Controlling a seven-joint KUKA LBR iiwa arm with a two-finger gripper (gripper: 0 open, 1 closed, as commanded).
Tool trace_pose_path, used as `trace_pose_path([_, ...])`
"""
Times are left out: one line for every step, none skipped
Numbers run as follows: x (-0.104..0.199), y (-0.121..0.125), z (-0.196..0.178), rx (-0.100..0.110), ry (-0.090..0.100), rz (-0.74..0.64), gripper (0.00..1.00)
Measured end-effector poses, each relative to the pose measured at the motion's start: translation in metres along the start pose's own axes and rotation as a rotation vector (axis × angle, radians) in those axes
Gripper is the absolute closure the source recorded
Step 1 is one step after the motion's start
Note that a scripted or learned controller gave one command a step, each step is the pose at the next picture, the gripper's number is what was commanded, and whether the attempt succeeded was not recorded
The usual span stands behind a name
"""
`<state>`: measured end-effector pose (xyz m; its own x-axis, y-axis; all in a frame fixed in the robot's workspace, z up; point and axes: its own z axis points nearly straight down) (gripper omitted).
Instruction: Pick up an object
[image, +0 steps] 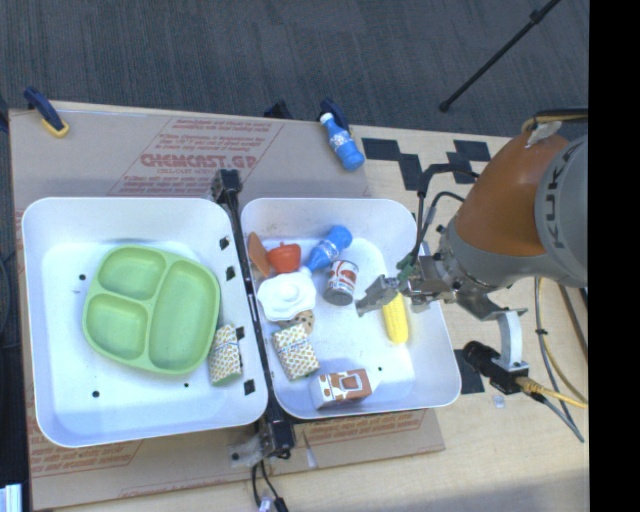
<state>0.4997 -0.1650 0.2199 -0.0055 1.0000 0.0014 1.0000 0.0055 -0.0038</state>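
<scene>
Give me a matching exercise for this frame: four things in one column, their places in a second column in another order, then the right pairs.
Things:
1. green plate
2. corn
3. blue bottle
4. small carton

Places:
A. on the cardboard, outside both bins
B. in the left bin
C. near the right bin's front edge
D. in the right bin, beside the gripper

Pairs: 1-B, 2-D, 3-A, 4-C
</scene>
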Motion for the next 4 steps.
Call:
trace_pose_path([0.050,-0.020,0.125,-0.007,0.000,-0.001,0.00])
trace_pose_path([0.051,-0.020,0.115,-0.005,0.002,-0.006,1.00])
trace_pose_path([0.056,-0.022,-0.036,-0.006,-0.003,-0.001,1.00])
trace_pose_path([0.019,-0.023,-0.011,-0.001,-0.002,-0.001,1.00])
